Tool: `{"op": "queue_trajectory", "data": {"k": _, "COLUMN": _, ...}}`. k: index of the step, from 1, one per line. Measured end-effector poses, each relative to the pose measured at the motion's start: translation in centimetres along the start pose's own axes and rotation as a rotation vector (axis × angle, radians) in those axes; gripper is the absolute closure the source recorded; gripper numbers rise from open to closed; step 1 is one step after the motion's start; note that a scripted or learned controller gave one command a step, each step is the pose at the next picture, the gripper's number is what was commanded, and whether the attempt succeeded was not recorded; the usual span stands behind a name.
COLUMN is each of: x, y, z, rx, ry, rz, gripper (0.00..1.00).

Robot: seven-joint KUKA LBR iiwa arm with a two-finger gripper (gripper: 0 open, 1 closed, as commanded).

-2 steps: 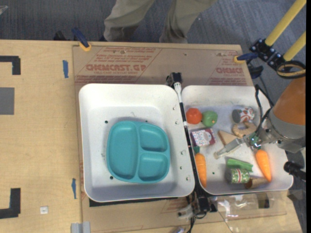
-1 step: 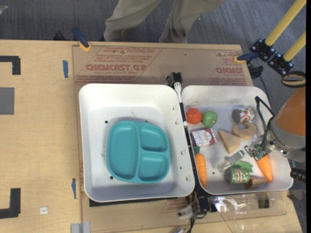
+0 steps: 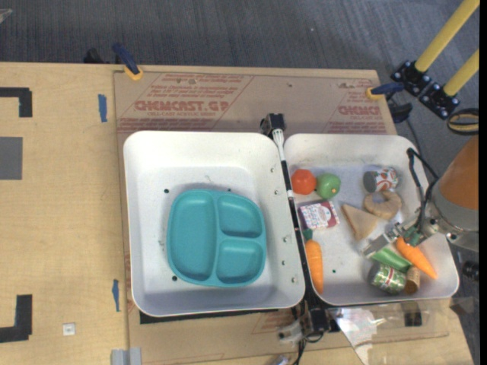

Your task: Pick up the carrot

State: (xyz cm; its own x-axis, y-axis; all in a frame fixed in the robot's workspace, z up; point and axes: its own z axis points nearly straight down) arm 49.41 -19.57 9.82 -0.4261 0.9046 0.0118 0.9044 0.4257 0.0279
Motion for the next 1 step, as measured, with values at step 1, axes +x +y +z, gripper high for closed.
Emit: {"op": "queue_trajectory", "data": {"k": 1, "x": 4.72, "y": 1.89, "z": -3.54, "rx": 0.022, "ry": -0.014, "rz": 0.032, "gripper": 1.0}}
